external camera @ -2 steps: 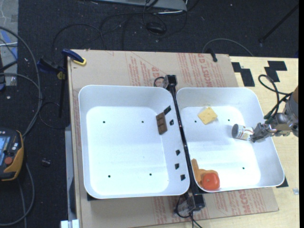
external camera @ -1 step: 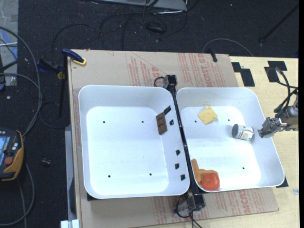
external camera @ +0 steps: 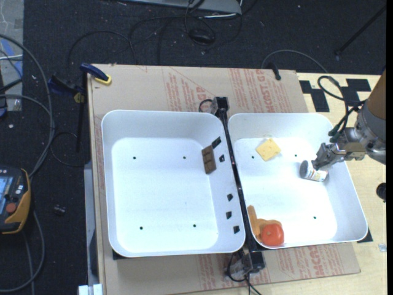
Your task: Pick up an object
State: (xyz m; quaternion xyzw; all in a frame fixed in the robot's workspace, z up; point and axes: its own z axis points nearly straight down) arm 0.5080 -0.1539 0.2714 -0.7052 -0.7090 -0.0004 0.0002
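My gripper [external camera: 322, 162] reaches into the right bin [external camera: 295, 125] from the right and hangs just over a small grey and white cylinder [external camera: 310, 173] lying near the bin's right wall. A pale yellow sponge-like block [external camera: 268, 149] lies in the back of the same bin. A red tomato-like ball [external camera: 272, 233] with an orange piece [external camera: 252, 216] beside it rests in the front left corner. In the left bin [external camera: 123, 125], a small brown block [external camera: 209, 160] leans near the right wall.
The two bins stand side by side on a cardboard sheet [external camera: 184, 85], with a black divider bar [external camera: 232, 171] between them. Cables run across the dark floor behind. A yellow and blue clamp [external camera: 95, 74] grips the cardboard's back left corner.
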